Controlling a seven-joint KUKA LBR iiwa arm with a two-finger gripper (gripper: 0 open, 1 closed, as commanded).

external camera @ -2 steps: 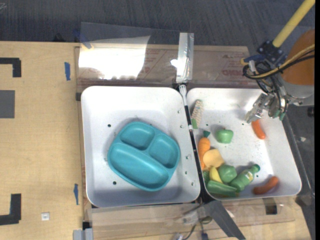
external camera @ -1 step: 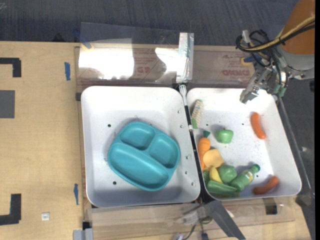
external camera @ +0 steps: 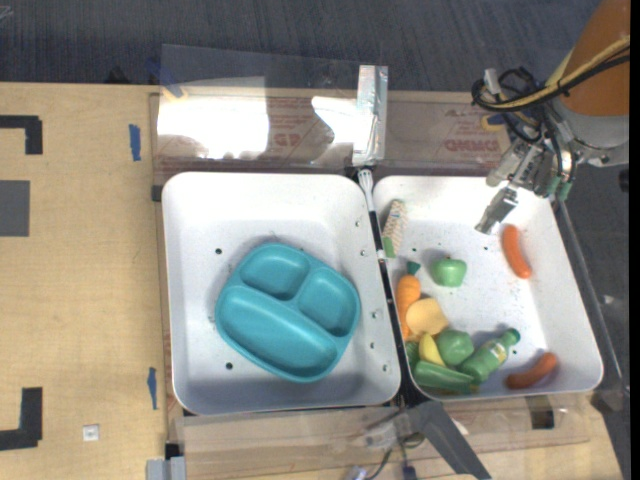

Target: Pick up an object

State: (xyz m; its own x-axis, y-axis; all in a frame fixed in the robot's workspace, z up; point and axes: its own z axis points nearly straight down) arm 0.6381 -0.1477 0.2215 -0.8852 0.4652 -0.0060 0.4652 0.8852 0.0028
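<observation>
We're watching the gripper hovering over the right bin, empty-handed; how wide it's opened we can't tell. The orange sausage is lying just beside it, risking rolling away against the wall.

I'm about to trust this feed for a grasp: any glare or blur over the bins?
Camera view: strong glare on the clear sheet behind the bins; bright wash across the right bin near the gripper, which reads soft. The orange sausage and green pepper stay distinct; the toys heaped at that bin's front edge merge somewhat. The teal tray is evenly lit.
</observation>
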